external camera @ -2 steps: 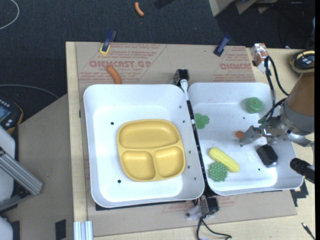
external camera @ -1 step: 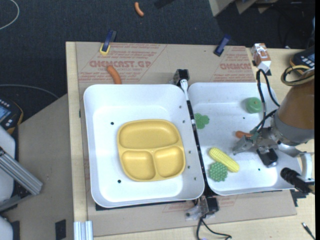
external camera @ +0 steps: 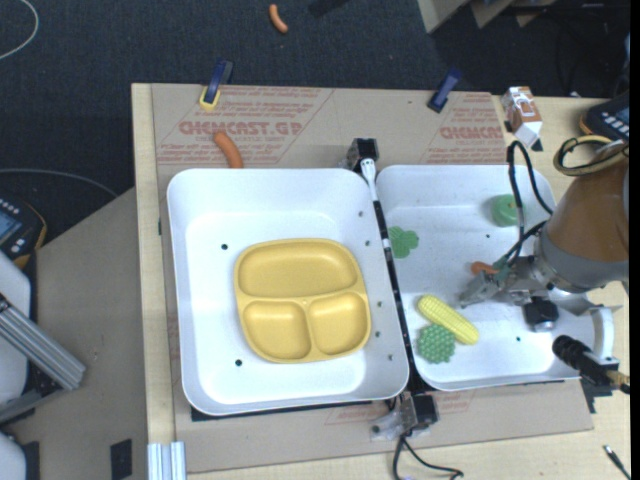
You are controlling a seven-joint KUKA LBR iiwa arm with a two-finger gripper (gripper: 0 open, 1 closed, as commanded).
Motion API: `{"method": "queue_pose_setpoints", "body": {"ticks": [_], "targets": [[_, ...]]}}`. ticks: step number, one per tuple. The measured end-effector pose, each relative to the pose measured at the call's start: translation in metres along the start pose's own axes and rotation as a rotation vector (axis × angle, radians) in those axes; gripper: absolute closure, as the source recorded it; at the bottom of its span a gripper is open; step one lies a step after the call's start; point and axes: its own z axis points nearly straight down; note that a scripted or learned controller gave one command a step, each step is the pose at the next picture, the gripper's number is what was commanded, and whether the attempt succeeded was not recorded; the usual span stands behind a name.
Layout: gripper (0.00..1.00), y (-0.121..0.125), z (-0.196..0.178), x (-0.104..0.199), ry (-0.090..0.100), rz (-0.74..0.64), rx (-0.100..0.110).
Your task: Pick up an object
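We see two white bins side by side on a cardboard-covered bench. The left bin carries a yellow divided plate with three compartments, sitting roughly centred. Nothing else visible in that bin.

The right bin is where the clutter is. A small green leafy piece lies near the divider between the bins. A round green item sits toward the far side, partly behind a black cable that loops down to the wrist. A yellow corn cob lies at a slant in the near half, and a green bumpy piece, broccoli-like, touches its near end. A small orange item sits just beside the gripper, partly hidden by it.

The arm comes in from the right, orange band above the wrist, with the gripper low over the right bin floor, between the corn cob and the orange item. We cannot tell how the claw stands: the finger area is dark and cluttered, and nothing is visibly between the fingers.

Closest candidates to the gripper are the corn cob, just to its left and near side, and the orange item on its far side.

Outside the bins: an orange sausage-shaped piece on the cardboard beyond the left bin, another one on the dark carpet, and blue clamps at the bench's far edge.
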Motion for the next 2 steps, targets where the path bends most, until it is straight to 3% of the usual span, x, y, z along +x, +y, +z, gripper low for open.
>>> {"method": "queue_pose_setpoints", "body": {"ticks": [1,2], "targets": [[1.0,-0.004,-0.003,0.0,-0.001,0.001,0.008],[1.0,0.008,-0.059,-0.002,-0.005,-0.001,0.001]]}}
